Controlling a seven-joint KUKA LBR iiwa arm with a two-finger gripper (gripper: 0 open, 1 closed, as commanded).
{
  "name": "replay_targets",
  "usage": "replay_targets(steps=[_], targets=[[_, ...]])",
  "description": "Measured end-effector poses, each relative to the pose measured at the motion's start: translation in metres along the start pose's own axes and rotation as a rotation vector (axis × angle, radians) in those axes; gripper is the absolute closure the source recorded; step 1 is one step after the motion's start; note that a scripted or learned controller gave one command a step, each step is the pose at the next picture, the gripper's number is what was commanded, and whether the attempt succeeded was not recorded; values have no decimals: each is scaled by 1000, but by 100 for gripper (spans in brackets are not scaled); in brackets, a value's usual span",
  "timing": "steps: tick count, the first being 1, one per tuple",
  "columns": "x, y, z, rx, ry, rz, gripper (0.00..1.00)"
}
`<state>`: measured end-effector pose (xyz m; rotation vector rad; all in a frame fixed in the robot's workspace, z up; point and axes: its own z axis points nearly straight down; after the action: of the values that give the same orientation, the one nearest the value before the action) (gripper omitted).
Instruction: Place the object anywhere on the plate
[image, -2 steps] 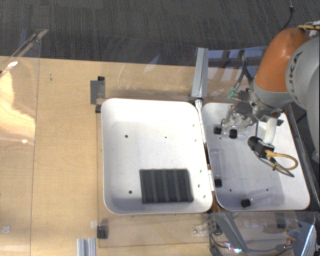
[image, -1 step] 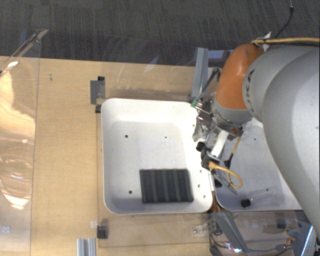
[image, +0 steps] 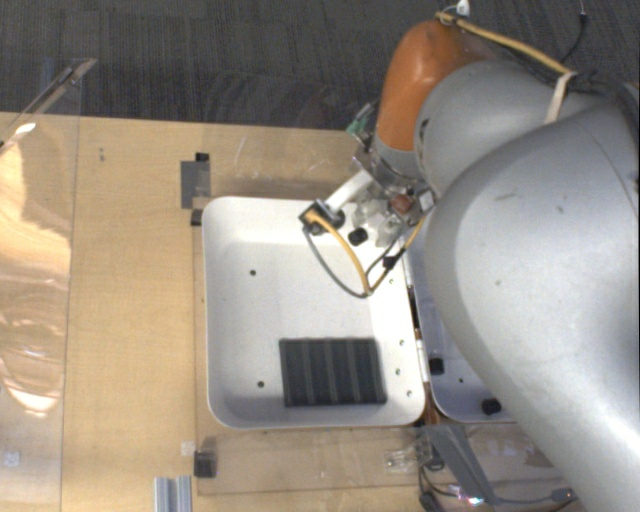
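Dark grey ribbed carpet (image: 200, 50) along far side. Pale wood bench top (image: 130, 300) fills left and near ground. Clear panel (image: 35, 300) at left, warm reflections on it. Dark bracket (image: 198, 183) on bench, smaller block (image: 205, 463) nearer; aluminium rail stub (image: 172, 492) at near edge.

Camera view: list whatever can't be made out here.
Right bin: camera view, mostly covered by the grey arm; its contents are hidden.
Claw: camera view, tucked under the wrist; whether it holds anything cannot be told.
Dark ribbed slab in the left bin: camera view, too blurred to identify.
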<state>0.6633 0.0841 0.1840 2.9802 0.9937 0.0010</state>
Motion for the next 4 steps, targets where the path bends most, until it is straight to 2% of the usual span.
replay_targets(steps=[1,2,3,4], targets=[[9,-93,58,2,4,223,100],[71,-106,57,0,1,-121,100],[91,-122,-43,-1,4,-279,100],[37,-162,87,1,1,-651,100]])
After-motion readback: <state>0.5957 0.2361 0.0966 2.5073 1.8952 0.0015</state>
